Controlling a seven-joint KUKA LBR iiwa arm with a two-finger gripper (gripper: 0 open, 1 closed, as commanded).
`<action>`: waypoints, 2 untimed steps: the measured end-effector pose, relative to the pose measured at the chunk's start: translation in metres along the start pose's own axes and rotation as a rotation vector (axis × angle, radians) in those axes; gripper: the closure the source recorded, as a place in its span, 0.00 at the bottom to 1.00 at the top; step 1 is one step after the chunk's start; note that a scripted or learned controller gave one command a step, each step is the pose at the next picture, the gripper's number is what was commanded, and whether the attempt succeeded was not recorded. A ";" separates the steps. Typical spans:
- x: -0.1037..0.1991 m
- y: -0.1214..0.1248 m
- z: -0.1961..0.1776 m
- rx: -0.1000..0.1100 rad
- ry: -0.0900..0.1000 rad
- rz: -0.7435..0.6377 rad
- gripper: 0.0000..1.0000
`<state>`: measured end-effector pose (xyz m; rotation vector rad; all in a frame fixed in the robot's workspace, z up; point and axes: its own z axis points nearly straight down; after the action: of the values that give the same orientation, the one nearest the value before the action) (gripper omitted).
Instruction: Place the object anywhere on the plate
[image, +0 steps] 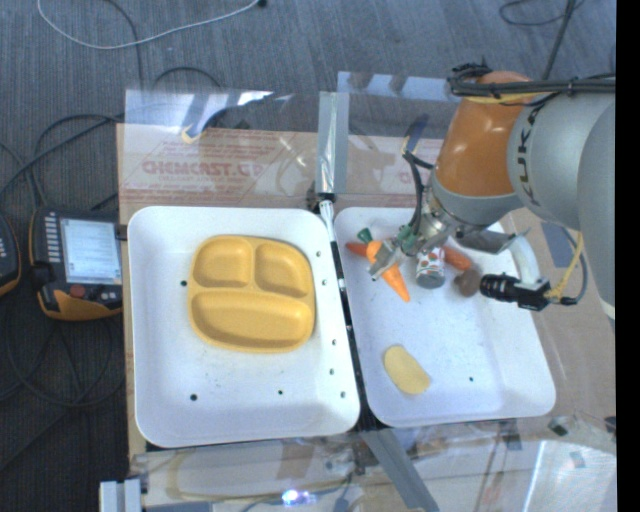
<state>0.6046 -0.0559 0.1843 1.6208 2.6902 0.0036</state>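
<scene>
A yellow three-compartment plate (250, 292) lies in the left bin (160, 390). The right bin (500, 380) holds two small orange carrots (398, 283) (358, 247), a small can (430, 268), a third orange piece (457, 258), a brown lump (467, 284) and a flat pale-yellow oval (406, 369). My gripper (390, 255) reaches down from the orange-banded wrist (480, 150) into the back left of the right bin, right over the cluster of carrots and beside the can. Its tip is mixed in with those items, so nothing is clearly seen in its hold.
A raised divider (345, 300) separates the two bins. A black cable plug (512, 289) hangs over the right bin's right side. A handheld pendant (80, 260) lies left of the bench. Bare bin floor lies around the plate and at the right bin's front.
</scene>
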 end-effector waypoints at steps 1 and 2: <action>0.048 0.035 0.000 0.001 -0.002 -0.170 1.00; 0.110 0.082 0.001 0.001 0.000 -0.148 1.00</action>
<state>0.6259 0.0796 0.1840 1.4177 2.8031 0.0018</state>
